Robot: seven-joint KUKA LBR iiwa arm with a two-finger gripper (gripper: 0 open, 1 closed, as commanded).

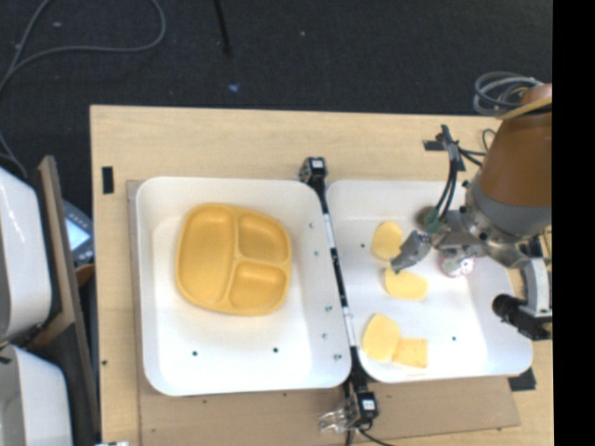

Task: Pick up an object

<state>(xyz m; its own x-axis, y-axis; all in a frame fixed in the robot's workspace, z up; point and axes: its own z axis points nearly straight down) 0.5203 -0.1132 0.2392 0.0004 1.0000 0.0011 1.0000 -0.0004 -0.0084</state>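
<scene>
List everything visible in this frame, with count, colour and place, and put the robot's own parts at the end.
Bench: 1, light wood, under both bins.
White bins: 2, side by side; left bin, right bin.
Divided plate: 1, yellow-orange, three compartments, middle of the left bin.
Yellow pieces: 4, flat, pale yellow, all in the right bin; one upper left, one at the middle, two touching near the front edge, a rounded one and a squarish one.
Cables: several, dark or grey, on the dark floor beyond the bench.
Arm: 1, grey with orange band, entering from the right over the right bin.
Gripper: 1, grey, low between the upper-left and middle pieces.
</scene>
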